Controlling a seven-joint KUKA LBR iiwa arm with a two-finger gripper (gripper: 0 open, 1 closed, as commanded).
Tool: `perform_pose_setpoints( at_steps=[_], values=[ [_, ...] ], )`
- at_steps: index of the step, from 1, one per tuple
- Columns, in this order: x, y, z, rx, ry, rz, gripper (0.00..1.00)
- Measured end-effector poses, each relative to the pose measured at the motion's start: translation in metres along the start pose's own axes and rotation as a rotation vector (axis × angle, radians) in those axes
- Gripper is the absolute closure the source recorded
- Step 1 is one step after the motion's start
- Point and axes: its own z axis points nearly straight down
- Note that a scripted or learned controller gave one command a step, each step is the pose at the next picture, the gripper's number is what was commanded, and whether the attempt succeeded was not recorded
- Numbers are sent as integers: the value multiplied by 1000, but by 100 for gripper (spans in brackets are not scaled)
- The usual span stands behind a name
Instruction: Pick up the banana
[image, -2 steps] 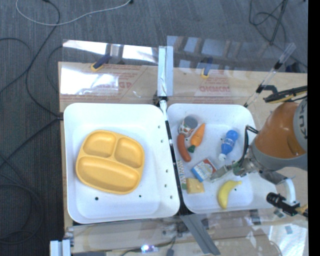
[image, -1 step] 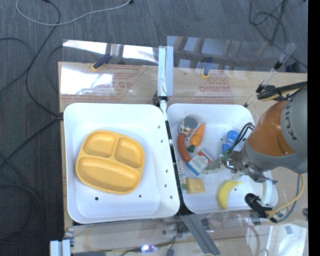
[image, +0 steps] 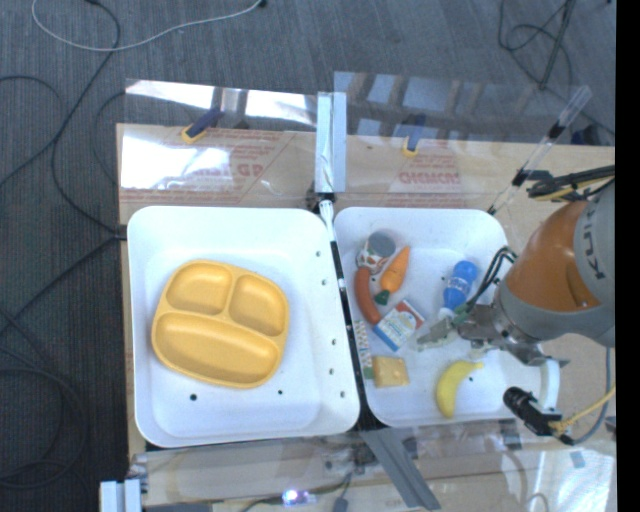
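The arm (image: 560, 280) hides much of its gripper (image: 462, 328), whose grasp I cannot tell, just above the banana (image: 453, 387) lying in the right bin (image: 480, 225).

The grey arm with its orange band (image: 560, 262) enters from three o'clock, wrist bent down and toward nine o'clock. Its gripper (image: 447, 333) points toward nine o'clock, low over the bench, metal fingers (image: 432, 338) slightly parted, nothing visible between them.
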Motion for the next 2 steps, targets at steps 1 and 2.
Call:
perform_pose_setpoints(
  at_steps=[1, 2],
  values=[
    [103, -20, -88, 27, -4, 184, 0],
    [31, -7, -37, 28, -6, 174, 0]
  ],
)
